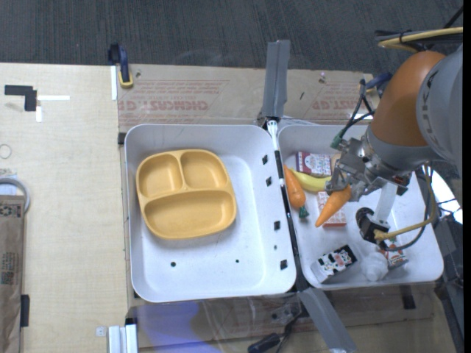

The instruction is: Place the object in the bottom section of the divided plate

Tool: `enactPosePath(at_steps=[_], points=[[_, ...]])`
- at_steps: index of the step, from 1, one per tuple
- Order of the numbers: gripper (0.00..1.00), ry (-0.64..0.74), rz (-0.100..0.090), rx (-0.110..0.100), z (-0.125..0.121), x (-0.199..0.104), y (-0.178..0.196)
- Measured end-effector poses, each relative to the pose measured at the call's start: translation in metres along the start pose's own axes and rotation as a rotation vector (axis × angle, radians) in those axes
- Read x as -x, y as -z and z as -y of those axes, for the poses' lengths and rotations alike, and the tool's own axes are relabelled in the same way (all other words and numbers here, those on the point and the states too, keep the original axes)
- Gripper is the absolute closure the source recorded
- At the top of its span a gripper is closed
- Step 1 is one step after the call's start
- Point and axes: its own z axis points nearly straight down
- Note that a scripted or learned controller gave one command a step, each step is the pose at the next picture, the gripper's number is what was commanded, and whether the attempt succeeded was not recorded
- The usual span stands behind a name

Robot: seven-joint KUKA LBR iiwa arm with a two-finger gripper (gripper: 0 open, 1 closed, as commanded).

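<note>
A yellow divided plate (186, 193) lies in the left bin (213, 271), with two small sections at the top and one wide bottom section (190, 212) that holds nothing. Over the right bin (423, 259), my gripper (346, 186) is shut on the thick end of an orange carrot (330, 208), which hangs tilted with its tip down to the left. The carrot is well to the right of the plate, beyond the wall between the bins.
A second carrot (294, 188) with a green end lies along the right bin's left wall. A banana (318, 183), a red-and-white box (314, 163), a black-and-white carton (335, 260) and a white crumpled item (375, 268) also lie there.
</note>
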Motion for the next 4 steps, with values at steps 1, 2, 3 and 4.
enactPosePath(at_steps=[1, 2, 3, 4], points=[[1.00, 0.167, 0.000, 0.002, -0.003, -0.050, 0.035], [1.00, 0.410, 0.000, 0.003, -0.008, -0.135, 0.042], [1.00, 0.784, 0.000, 0.002, 0.023, -0.149, 0.019], [1.00, 1.049, 0.001, 0.005, 0.065, -0.154, 0.155]])
